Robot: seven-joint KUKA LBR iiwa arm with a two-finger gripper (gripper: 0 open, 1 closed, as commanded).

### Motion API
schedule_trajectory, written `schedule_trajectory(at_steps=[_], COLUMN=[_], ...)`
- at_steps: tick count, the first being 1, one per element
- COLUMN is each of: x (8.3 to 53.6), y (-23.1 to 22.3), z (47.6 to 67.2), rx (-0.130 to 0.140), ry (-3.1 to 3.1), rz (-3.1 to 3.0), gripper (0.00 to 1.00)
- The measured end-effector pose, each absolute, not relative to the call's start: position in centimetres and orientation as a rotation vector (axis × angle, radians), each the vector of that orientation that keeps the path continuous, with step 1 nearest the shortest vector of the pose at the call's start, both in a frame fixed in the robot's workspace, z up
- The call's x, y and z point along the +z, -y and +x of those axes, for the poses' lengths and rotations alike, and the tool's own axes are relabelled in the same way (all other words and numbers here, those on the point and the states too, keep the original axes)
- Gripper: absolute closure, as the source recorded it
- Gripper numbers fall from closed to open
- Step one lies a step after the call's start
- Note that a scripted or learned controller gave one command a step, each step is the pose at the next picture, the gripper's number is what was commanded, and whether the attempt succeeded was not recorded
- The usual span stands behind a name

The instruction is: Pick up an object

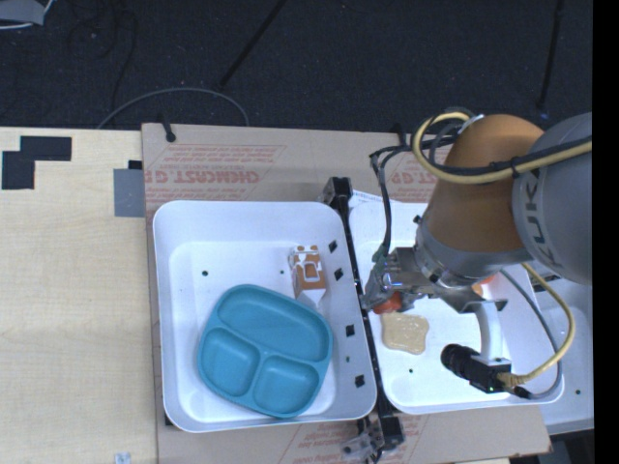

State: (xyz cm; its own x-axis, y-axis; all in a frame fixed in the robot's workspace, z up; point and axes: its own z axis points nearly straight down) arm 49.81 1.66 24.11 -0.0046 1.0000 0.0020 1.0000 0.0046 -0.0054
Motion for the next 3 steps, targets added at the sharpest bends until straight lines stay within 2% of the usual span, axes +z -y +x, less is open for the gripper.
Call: schedule_trajectory(at_steps=[1, 2, 3], x=[24.6, 23.4, 23.5], y=[-6.5, -11.1, -11.0], z=[49.8, 50.6, 50.6], rx=[0.004, 0.005, 0.006], ry=[2.223, 2.224, 2.222], rz=[-2.215, -2.215, -2.218], gripper=[1.0, 1.0, 0.0])
